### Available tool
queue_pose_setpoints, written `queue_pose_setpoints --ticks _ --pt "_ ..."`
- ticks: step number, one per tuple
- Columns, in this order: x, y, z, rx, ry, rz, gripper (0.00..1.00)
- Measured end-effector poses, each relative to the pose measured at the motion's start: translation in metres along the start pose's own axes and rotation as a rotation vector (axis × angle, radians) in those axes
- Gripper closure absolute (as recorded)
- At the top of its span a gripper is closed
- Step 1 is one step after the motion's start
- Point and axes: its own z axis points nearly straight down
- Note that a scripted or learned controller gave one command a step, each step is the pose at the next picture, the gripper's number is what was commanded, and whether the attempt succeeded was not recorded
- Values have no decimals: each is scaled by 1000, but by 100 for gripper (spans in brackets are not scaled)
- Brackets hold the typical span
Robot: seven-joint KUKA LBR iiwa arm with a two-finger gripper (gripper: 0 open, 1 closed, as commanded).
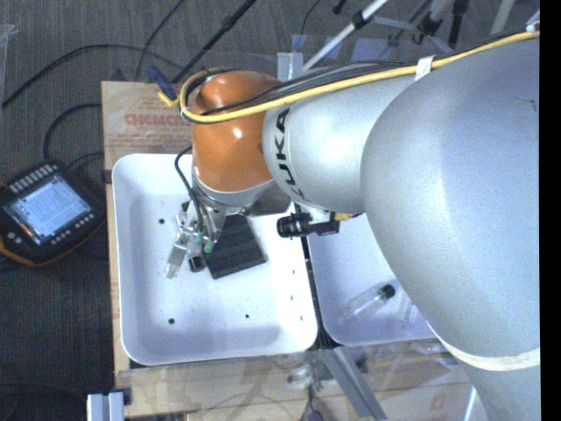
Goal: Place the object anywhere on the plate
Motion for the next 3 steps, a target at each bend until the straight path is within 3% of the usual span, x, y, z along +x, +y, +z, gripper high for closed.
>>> queue_pose_setpoints --ticks 1,2,3 --pt "0 0 0 -1 0 0 0" --pt "1 1 -6 0 4 0 100" --pt "38 11 -145 -2 -5 -239 100"
